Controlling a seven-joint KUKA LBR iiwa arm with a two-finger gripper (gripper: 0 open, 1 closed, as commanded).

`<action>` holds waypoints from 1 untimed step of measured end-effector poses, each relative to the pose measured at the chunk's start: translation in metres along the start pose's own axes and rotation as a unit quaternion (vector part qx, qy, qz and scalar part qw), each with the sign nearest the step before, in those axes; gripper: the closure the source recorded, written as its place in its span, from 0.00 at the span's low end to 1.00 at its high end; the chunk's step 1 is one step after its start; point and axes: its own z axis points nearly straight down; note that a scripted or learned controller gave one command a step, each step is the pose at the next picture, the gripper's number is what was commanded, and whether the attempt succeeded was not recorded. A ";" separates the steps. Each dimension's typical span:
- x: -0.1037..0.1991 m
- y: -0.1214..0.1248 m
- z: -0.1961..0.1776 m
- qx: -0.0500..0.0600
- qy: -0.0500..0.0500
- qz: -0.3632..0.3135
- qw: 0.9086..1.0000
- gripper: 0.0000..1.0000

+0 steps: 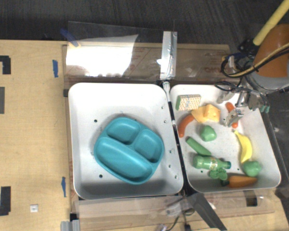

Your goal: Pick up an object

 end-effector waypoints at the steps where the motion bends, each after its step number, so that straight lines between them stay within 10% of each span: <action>1: 0.000 0.005 0.010 0.000 0.006 0.014 1.000 0.00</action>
